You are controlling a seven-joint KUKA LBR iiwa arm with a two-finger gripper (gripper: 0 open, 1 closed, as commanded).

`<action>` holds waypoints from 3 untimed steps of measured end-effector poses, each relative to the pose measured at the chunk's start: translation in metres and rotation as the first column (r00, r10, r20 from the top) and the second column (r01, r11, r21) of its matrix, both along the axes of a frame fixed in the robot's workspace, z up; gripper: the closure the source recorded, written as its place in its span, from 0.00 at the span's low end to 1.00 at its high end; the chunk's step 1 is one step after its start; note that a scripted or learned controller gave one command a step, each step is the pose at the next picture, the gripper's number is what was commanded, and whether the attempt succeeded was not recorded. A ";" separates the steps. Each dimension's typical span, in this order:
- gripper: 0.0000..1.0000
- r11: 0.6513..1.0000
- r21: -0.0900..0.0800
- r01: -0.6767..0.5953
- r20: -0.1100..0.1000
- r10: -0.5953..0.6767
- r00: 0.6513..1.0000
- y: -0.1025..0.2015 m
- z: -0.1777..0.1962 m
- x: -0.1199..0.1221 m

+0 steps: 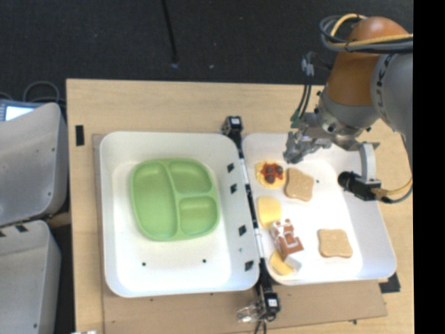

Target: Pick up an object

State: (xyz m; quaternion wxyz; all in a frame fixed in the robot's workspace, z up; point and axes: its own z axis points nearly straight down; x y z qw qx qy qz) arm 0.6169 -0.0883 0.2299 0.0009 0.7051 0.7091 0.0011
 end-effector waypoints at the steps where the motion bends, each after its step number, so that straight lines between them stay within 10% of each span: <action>1: 1.00 1.000 0.001 -0.001 0.000 0.001 1.000 0.052 0.012 0.012; 3: 1.00 1.000 0.000 0.000 0.000 0.000 1.000 0.162 0.004 0.029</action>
